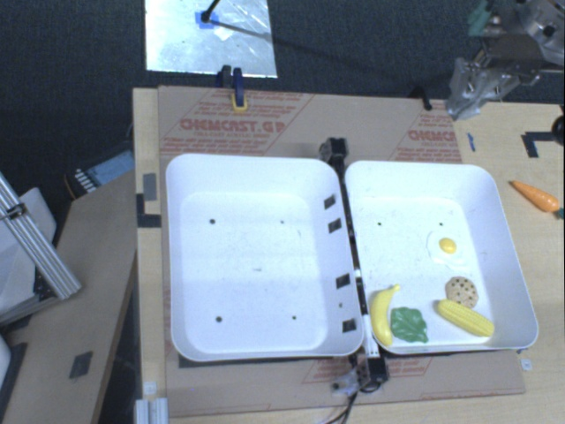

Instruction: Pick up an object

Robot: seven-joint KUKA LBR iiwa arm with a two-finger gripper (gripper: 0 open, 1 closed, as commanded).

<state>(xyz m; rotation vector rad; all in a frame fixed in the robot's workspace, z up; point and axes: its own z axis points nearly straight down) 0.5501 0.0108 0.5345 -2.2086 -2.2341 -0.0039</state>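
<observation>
On the bench (265, 117) sit two white bins side by side: left bin (256, 179), right bin (494, 228). Gripper (465, 91) hangs at upper right, above the bench and beyond the right bin's far corner, nothing between its fingers; opening can't tell. Right bin's near end holds a banana (382, 314) touching a green leaf (409, 324), corn cob (465, 317), cookie (460, 290), fried egg (447, 246). Carrot (536, 195) lies outside on the bench, right.

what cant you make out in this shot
- Gripper: blurred in the camera view, so finger state is unreadable.
- Arm: cut off by the top right edge.
- Orange carrot on the bench: its far end is cut by the right edge.
- Green item in the right bin: too small to identify.
</observation>
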